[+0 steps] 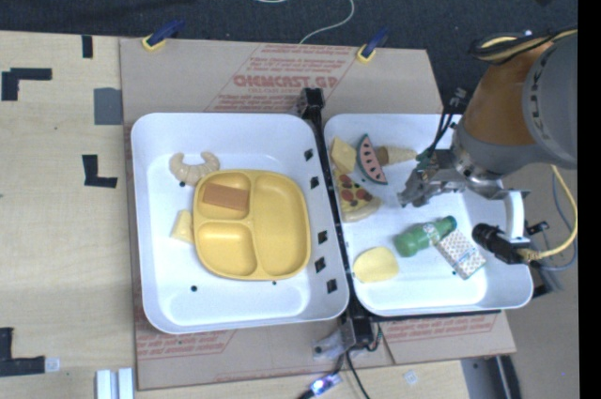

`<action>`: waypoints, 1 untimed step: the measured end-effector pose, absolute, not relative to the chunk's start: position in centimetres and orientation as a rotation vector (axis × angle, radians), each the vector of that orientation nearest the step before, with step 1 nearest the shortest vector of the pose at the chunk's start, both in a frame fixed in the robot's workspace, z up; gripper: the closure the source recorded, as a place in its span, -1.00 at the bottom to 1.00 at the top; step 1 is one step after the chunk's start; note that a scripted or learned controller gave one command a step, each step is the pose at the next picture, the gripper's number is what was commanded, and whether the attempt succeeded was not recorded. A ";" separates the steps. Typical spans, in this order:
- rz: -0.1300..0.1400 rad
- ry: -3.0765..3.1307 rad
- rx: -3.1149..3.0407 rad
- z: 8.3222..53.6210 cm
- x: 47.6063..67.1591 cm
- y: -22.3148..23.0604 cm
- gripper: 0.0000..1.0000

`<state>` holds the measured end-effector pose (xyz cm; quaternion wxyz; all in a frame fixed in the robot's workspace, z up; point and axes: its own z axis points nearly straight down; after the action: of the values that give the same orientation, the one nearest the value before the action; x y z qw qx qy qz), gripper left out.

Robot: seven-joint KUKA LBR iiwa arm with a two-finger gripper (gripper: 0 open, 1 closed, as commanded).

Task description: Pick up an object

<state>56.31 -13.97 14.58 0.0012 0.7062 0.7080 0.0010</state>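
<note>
My gripper (414,194) hangs low over the middle of the right bin (441,299), on the grey arm with the orange band (498,106). Just below it lies a green bottle (419,237), with a small patterned box (461,253) to its right and a yellow lemon-like piece (376,265) to its left. Left of the gripper sit a pizza slice (354,196) and a watermelon slice (373,160). Nothing shows between the gripper's tips.
A yellow cheese wedge (343,155) lies at the right bin's top left. The left bin (160,280) holds a yellow divided plate (282,242) with a brown toast piece (226,195), a croissant (192,166) and a pale wedge (181,225). A black divider (329,200) runs between the bins.
</note>
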 end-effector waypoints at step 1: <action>0.003 2.223 2.217 19.4 55.8 -13.2 1.00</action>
<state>55.81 -13.19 19.40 0.0011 0.7062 0.7080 0.0011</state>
